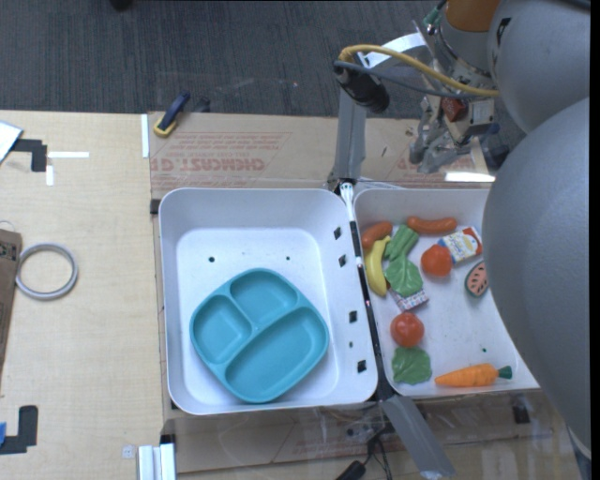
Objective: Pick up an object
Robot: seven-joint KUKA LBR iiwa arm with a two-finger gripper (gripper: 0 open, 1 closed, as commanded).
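In the camera view, the two-finger gripper (434,155) hangs above the right white bin's (497,361) far edge; its finger state cannot be told. An orange plastic carrot (466,377) lies by that bin's near edge.

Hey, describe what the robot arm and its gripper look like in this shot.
The robot arm is smooth, rounded and light grey, with an orange band near the wrist. A yellow cable loops beside it. The gripper is a small grey metal piece with dark and reddish parts above it.
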